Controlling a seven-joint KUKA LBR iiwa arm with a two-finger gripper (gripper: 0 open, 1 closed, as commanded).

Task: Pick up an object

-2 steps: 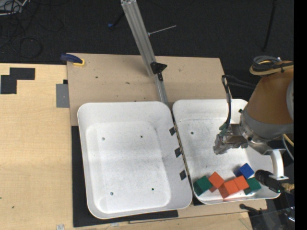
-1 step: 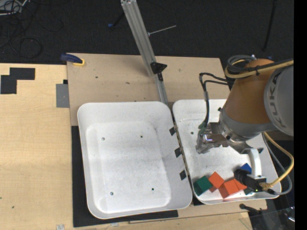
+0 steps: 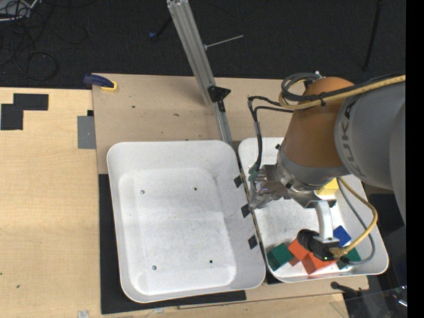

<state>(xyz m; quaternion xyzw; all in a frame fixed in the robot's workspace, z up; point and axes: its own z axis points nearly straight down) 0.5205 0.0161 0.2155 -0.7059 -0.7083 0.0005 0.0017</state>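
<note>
Shallow white right-hand bin, near corner: small green block, red block and blue block clustered, likely light, rigid, smooth, best pinched across flat sides; gripper over the bin's left edge, open or closed I cannot tell.

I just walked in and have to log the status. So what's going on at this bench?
The grey arm reaches in over the right bin, with its gripper near that bin's left wall. A green block, an orange block, a blue block and something yellow lie in that bin. Nothing is visibly held, so the pick looks not yet done.
</note>
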